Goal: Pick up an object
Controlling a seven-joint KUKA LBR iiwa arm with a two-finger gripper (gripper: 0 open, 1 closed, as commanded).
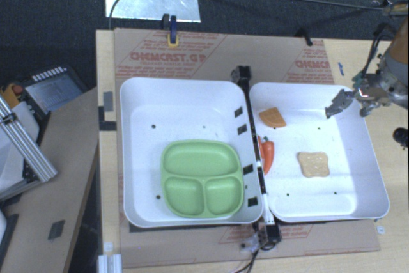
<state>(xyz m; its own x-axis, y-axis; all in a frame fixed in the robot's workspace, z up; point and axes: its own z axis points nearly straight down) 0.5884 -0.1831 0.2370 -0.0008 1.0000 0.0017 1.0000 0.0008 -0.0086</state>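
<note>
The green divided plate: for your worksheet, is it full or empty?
Empty: the green divided plate shows three bare compartments.

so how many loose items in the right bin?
3: an orange piece near the back left, a red pepper against the left wall, a tan slice mid-bin.

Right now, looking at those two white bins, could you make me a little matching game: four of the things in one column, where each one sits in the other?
Things:
1. green divided plate
2. orange-red pepper-like toy
3. tan toast-like piece
4. tool

Places:
A. middle of the right bin
B. over the right bin's far right edge
C. in the left bin, toward its near side
D. against the right bin's left wall, by the divider

Pairs: 1-C, 2-D, 3-A, 4-B
</note>
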